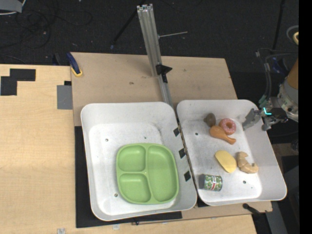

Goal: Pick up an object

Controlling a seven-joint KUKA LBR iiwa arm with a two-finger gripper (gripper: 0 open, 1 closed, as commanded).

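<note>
Hovering at the right-hand bin's upper right rim, the pincer is spreading its fingers apart, gripping nothing; the pink doughnut is lying just left, beside the orange carrot.

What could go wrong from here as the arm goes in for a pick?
The gripper sits at the right bin's far right rim, so a straight descent might strike the wall. The pink donut, orange piece and brown lump crowd together; a grasp there may nudge neighbours or catch two. The green can lies on its side and could roll.
</note>
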